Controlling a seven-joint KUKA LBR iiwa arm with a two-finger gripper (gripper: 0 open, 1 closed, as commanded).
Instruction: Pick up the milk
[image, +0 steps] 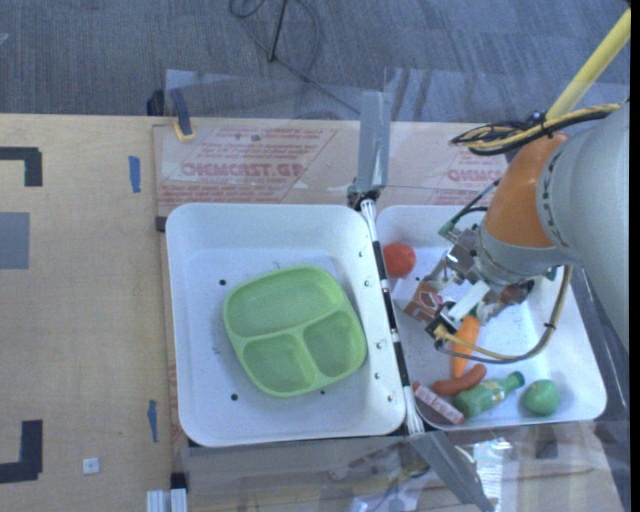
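End effector (452, 304) in right bin (597, 388), milk carton (424, 298) just beside.

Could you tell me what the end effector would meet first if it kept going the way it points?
Probably the carton just left of the end effector; depth is unclear, so the carrot might come first.

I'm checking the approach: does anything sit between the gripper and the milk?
Nothing visible does. The gripper hangs right at the milk carton; the carrot and the tomato lie beside it, not between.
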